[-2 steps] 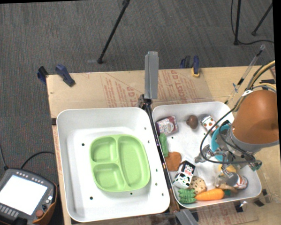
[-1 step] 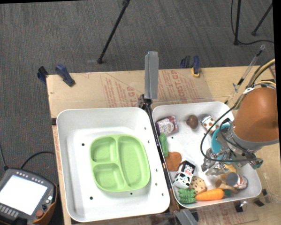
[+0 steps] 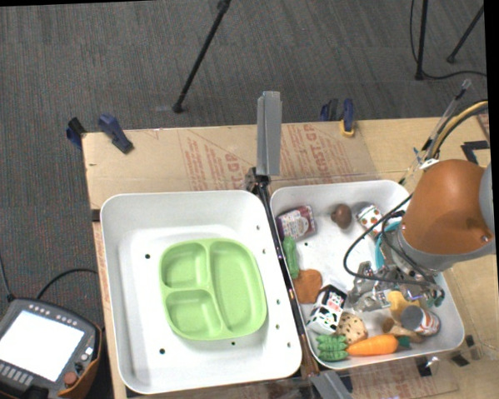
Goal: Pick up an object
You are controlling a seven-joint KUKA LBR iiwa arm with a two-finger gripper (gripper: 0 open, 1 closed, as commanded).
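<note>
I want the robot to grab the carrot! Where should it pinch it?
Probably across the thick orange middle of the carrot, coming straight down from above. It lies flat on its side along the near wall of the right bin, so fingers closing across its narrow width, front to back, should fit best. Other toys crowd it behind.

green divided tray [image 3: 212, 288], teach pendant [image 3: 39, 354]

Grey arm [image 3: 492, 207], rounded orange band [image 3: 446, 207], black cables looping at the wrist, metallic end effector [image 3: 386, 289]

Two bins [image 3: 118, 243], one green tray [image 3: 212, 288]
</note>
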